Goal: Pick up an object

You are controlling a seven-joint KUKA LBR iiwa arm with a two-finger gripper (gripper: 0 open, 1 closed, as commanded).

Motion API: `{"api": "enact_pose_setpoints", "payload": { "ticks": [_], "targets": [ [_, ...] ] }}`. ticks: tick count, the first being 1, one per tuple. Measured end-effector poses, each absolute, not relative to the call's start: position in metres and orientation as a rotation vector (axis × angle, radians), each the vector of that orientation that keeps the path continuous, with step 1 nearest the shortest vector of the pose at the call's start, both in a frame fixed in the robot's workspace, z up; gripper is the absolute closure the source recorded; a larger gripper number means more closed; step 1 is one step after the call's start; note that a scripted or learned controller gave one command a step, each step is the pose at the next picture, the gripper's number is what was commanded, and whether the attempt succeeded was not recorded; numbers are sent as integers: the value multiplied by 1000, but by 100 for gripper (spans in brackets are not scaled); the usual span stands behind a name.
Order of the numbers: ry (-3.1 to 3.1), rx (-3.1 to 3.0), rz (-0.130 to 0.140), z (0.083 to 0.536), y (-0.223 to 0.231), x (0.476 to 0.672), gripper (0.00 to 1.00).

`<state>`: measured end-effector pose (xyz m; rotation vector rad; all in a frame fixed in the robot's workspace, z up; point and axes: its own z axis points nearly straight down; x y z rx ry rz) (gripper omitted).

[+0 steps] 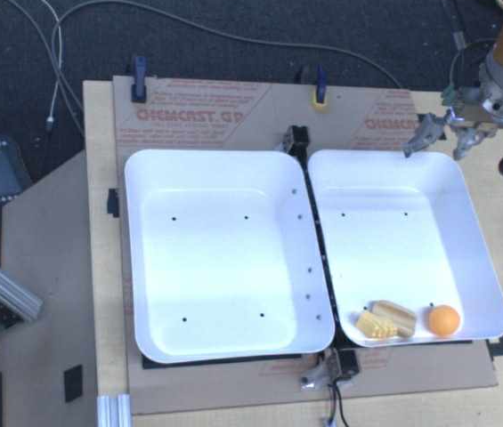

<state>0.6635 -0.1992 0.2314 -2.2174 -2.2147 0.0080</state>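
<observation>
Camera view, from above and at a slant. At far left, cables (28, 25) trail over the dark floor beside the desk (104, 265). A brown board (193, 114) printed with red lettering covers the desk top and is fixed at its far edge by a blue clamp (138, 76) and a second clamp (320, 87). On the board sit two shallow white bins, side by side and touching along their inner walls. The left bin (224, 256) shows small dark dots on its floor. The right bin (402, 238) holds three objects grouped at its near edge: a yellow corn-like piece (376, 326) touching a tan oblong piece (395, 311) just behind it, and an orange ball (444, 319) a little to their right, apart from both. At upper right, the arm's jaws (440, 140) hang over the far right corner of the right bin, spread apart with nothing between them, well apart from the three objects.
</observation>
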Motion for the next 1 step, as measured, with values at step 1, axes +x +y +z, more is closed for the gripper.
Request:
{"api": "enact_pose_setpoints", "payload": {
  "ticks": [1],
  "targets": [
    [-2222, -2222, -1, 238, -199, 665, 0]
  ]
}}
